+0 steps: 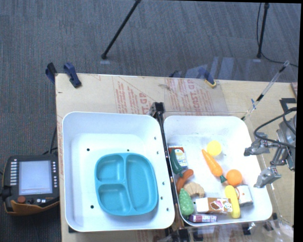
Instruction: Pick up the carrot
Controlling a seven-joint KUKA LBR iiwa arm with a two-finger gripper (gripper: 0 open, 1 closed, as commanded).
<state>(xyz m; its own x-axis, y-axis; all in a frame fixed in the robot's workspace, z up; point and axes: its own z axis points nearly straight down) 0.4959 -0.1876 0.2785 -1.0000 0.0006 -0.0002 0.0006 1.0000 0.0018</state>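
Note:
The carrot (212, 163) is orange with a small green stub at its lower end. It lies slantwise in the middle of the right bin (201, 125), between a yellow ball (214, 148) and an orange fruit (234, 177). My gripper (262, 163) hangs at the bin's right edge, well to the right of the carrot. Its two fingers stand apart and open, with nothing between them.
The right bin also holds a bottle (177, 158), a small reddish vegetable (184, 177), a green vegetable (186, 202), a banana (232, 200) and small packets (214, 205). A blue divided plate (125, 183) lies in the left bin (82, 125). A teach pendant (33, 181) sits beside the bench at the left.

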